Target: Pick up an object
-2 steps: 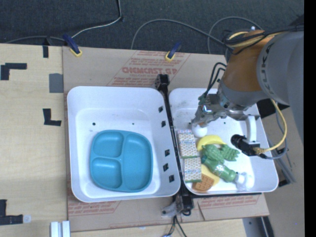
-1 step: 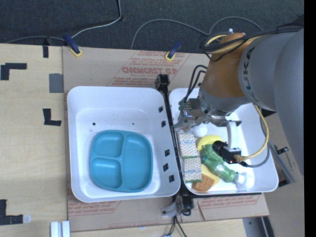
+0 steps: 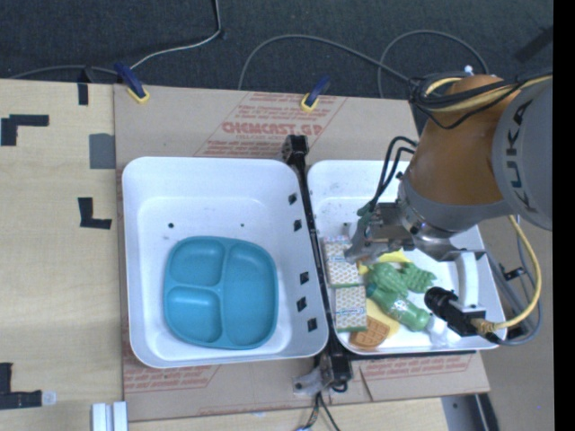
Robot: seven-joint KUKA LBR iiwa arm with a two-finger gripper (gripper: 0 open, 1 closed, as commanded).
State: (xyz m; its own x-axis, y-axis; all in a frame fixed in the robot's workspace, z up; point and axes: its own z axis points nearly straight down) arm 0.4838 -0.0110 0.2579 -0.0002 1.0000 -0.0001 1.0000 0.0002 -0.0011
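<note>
Two shallow white bins are seen side by side on a cardboard-covered tabletop. The left bin holds a blue divided plate, which lies flat toward the near half of the bin, with one large compartment on its right and two smaller ones on its left. The right bin holds a cluster of small objects gathered toward its near side: a checked cloth or sponge-like strip lies along the bin's left wall, a green toy lies just right of it, a yellow item is partly visible beside the green toy, and an orange waffle-patterned piece rests near the bin's front edge. The grey arm with its orange band is extended in from the right and hangs over the right bin. The end effector is positioned low over the cluster, just above the checked strip and the green toy; whether it is open or closed cannot be told, since it is hidden beneath the wrist housing. No object is seen clearly held. A black divider runs between the two bins, and cables trail across the dark floor beyond the tabletop.
</note>
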